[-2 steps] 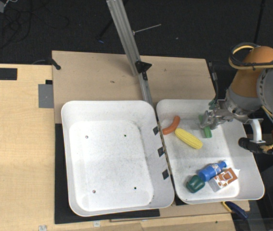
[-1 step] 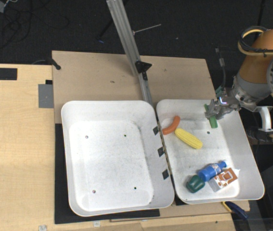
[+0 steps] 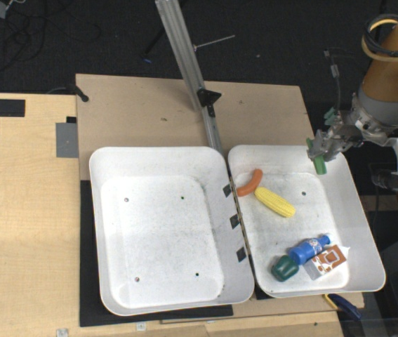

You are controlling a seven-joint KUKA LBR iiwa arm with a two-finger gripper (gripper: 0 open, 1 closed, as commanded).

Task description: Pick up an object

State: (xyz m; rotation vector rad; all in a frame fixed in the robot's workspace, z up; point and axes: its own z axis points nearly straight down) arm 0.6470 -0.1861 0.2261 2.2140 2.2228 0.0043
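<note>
Corn cob (image 3: pixel 275 202): lay in right bin (image 3: pixel 328 209), just beside orange sausage (image 3: pixel 249 182). Claw (image 3: pixel 319 157): hung over bin's far right corner, well apart; could not tell how wide. Risked rolling cob or snagging sausage if closed off-centre.

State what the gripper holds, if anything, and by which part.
It cannot be told. The gripper hangs over the right bin's far corner with something green at its tip, too small to identify. The corn lies in the bin.
</note>
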